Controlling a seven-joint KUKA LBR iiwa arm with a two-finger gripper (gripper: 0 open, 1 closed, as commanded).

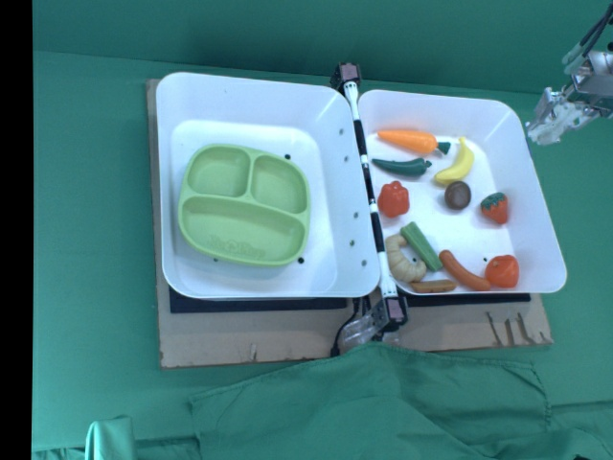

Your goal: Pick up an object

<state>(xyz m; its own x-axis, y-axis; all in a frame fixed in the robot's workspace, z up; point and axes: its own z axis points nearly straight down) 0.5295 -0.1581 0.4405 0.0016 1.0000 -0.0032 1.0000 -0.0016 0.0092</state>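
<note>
camera view | gripper [554, 123] hung outside right bin's [536, 233] top-right corner, apart from all toys; open-or-closed state impossible to tell | carrot [410, 141], banana [457, 164], strawberry [494, 207] lay loose in right bin | judged light, stiff, smooth plastic; best gripped across narrow middle | plate [245, 204] sat in left bin [192, 94]
</note>
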